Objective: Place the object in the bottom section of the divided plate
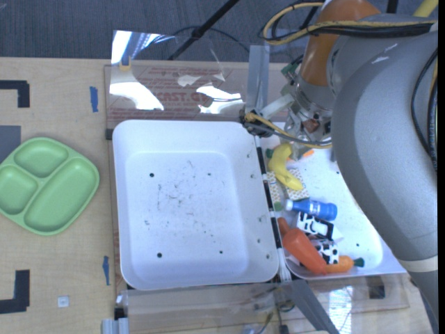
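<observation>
**Over the right bin, plate waiting far left**

Camera view: my arm sweeps in from the right, orange band up top, and my pincer sits low over the far end of the right bin. The wrist and cables crowd it, so I cannot tell how the pincer stands, or whether anything is in it.

Just below the pincer lies a yellow banana, near the wall between the bins. Closer to the camera comes a blue and white bottle, then a black and white patterned item, then an orange carrot with a green tip, all bunched along the right bin's left side.

The left bin shows a scuffed white floor. The green divided plate rests on the wooden tabletop, well apart from both bins, out at the left edge, with two small sections and one long one.
</observation>
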Action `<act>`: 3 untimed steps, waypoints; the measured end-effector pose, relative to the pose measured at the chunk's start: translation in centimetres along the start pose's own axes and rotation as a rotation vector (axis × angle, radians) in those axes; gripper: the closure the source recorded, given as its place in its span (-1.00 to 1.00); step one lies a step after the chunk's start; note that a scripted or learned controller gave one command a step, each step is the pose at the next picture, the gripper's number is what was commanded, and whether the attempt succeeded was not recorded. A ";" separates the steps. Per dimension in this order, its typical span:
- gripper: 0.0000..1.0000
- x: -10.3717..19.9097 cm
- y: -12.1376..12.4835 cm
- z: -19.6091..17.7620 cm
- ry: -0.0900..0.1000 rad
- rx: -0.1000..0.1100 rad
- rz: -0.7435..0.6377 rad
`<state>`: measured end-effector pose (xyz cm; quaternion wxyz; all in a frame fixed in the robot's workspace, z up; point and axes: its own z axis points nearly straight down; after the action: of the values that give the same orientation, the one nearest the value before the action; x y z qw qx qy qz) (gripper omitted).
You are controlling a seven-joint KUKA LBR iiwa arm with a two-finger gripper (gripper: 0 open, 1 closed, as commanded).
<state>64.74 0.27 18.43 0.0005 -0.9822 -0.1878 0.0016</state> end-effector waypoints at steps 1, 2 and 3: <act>1.00 2.7 -3.6 0.0 0.004 0.000 0.112; 1.00 1.2 -11.7 1.9 0.002 0.000 0.166; 1.00 3.7 -9.7 9.6 0.010 0.013 0.169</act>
<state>64.54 10.64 8.83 0.0078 -0.9945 -0.1041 -0.0022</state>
